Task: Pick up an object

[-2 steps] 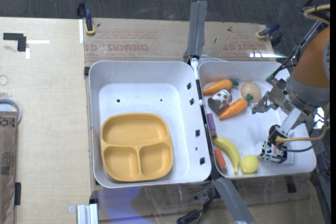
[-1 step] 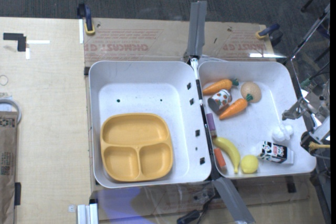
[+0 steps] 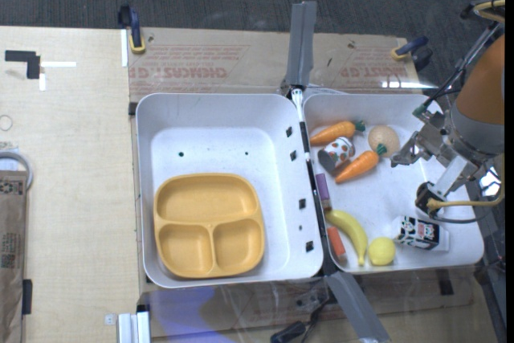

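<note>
The right bin (image 3: 462, 173) holds several toy foods. Two orange carrots lie at its back left, one (image 3: 333, 132) above the other (image 3: 357, 165), with a small red-and-white item (image 3: 337, 150) between them. A beige round item (image 3: 384, 137) sits beside the carrots. A banana (image 3: 351, 230) and a lemon (image 3: 382, 251) lie near the front, with a cow-patterned carton (image 3: 419, 232) to their right. My gripper (image 3: 418, 147) hangs over the right half of this bin, right of the beige item and above the carton, with nothing visibly held.
The left bin (image 3: 161, 132) holds a yellow divided tray (image 3: 210, 222). A red item (image 3: 336, 243) and a purple strip (image 3: 323, 190) lie along the right bin's left wall. A grey bar (image 3: 300, 44) stands behind the divider. Clamps sit at the back of the bench.
</note>
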`<move>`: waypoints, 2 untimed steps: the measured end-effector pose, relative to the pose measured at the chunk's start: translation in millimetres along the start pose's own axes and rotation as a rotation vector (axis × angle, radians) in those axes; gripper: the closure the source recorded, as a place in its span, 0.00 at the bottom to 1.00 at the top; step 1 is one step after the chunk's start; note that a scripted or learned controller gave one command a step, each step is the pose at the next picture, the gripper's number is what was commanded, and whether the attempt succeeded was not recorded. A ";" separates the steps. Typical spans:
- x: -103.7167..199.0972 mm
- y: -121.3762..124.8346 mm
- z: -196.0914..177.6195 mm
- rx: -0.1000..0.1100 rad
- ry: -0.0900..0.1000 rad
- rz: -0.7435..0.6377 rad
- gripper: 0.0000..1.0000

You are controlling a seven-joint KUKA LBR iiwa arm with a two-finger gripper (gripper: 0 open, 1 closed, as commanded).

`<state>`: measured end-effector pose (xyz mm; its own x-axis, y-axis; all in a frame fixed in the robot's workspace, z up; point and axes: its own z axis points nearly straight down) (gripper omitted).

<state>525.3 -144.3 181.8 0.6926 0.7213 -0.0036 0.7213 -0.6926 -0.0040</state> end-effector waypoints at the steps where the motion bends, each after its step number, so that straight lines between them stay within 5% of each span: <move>1: -73.1 3.0 -42.3 -0.001 0.001 0.218 0.00; 2: -88.5 18.1 -46.6 0.000 0.000 0.349 0.00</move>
<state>477.3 -220.6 228.7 0.8976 0.4409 -0.0049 0.4409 -0.8976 -0.0030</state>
